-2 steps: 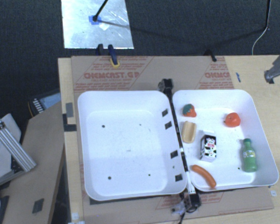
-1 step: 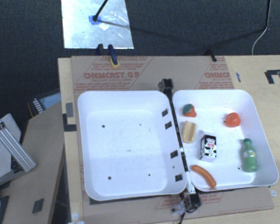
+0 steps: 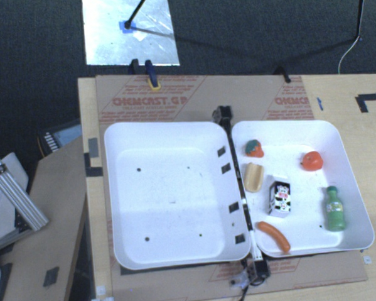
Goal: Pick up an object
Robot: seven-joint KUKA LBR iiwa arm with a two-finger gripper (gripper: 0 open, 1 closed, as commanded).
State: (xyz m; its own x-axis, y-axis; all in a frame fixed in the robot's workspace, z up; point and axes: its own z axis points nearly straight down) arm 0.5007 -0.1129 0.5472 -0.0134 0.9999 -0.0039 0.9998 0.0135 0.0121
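- Two shallow white bins sat side by side on a brown sheet printed with "CHEMCAST".
- The left bin showed its white floor, marked by a few small dark specks.
- The right bin held all six things that could be picked.
- A small red fruit with a green top lay near its upper left corner.
- A round orange-red fruit lay towards the upper right, well apart from the first.
- A tan, bread-like block lay close to the left wall, just below the red fruit.
- A little carton with a black-and-white cow pattern sat near the middle, just beside the tan block.
- A green bottle lay on its side near the right wall, cap pointing up the frame.
- An orange sausage-shaped piece lay slantwise in the lower left corner, below the carton.
- Small black tabs ran along the seam where the two bins met.
- How the jaws stood, I could not tell.
- The carton's printing was too small to read.
- A shiny foil sheet lay on the dark floor beyond the bench, with a blue clamp at the sheet's edge.
- A metal rail at the left was cut off by the frame.
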